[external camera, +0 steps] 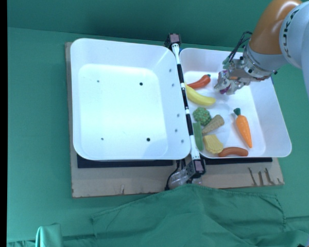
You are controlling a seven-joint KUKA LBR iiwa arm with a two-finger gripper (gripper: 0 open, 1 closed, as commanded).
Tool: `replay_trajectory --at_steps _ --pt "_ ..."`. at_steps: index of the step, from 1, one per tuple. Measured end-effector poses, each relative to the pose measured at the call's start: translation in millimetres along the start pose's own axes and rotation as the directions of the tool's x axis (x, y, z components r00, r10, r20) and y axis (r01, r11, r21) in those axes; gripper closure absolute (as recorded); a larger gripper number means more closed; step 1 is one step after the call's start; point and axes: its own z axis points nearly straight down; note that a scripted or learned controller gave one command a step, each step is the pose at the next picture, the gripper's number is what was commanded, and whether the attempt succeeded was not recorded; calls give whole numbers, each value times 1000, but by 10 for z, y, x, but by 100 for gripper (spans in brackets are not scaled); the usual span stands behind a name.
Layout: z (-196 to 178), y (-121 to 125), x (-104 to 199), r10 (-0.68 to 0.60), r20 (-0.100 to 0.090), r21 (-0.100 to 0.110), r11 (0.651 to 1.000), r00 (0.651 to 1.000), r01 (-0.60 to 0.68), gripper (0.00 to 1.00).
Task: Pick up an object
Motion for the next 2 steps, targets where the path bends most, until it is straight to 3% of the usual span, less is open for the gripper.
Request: replay_trajectory --at_steps 1,2 --pt "-456 27 -9 -4 -4 14 1000 1000 4 100" --pt "-1072 88 -112 -4 -3 12 1000 1000 4 100"
